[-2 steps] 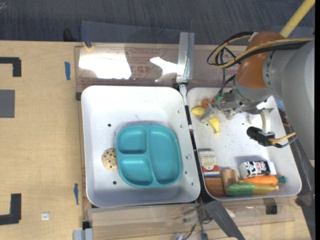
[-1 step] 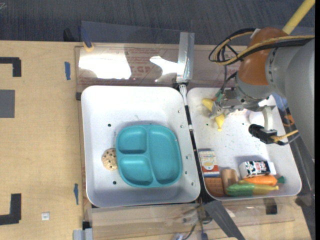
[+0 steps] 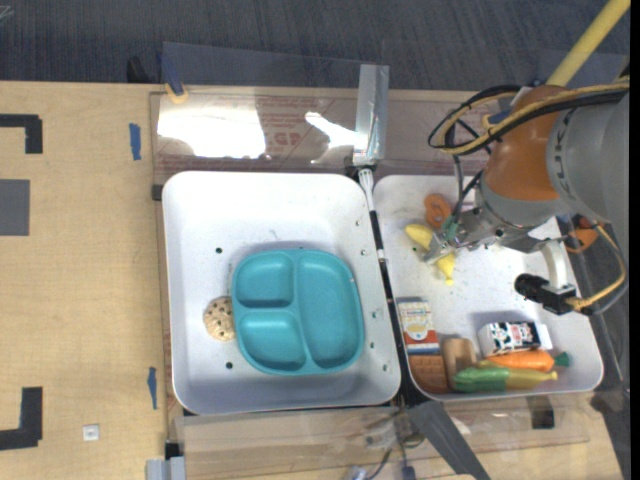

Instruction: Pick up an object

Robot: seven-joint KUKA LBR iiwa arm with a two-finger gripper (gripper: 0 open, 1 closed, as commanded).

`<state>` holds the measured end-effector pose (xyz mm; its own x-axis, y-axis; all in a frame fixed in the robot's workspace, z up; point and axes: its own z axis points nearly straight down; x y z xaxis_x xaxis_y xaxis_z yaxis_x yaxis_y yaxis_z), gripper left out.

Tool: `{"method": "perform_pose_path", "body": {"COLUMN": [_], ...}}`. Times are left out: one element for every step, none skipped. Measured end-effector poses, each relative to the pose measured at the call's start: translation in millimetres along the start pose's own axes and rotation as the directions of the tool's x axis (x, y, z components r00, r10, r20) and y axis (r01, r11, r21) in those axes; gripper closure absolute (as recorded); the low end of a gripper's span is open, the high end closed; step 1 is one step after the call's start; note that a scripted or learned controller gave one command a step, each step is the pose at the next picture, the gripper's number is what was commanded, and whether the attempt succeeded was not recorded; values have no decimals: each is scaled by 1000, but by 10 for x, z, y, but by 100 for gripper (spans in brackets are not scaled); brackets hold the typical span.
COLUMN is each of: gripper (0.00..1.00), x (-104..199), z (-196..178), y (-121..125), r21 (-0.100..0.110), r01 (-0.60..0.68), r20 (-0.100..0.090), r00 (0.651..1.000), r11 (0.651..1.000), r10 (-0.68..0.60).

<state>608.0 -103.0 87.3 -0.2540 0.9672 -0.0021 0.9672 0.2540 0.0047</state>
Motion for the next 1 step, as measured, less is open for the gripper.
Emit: {"method": "perform_pose_path", "body": {"gripper": [100], "x": [1093], "z": [-1022], "y": [450], "r21": [-6], "r01": [28], "r20": [-3], "r00": [1000], "r11": [1000], "r10": [-28]}}
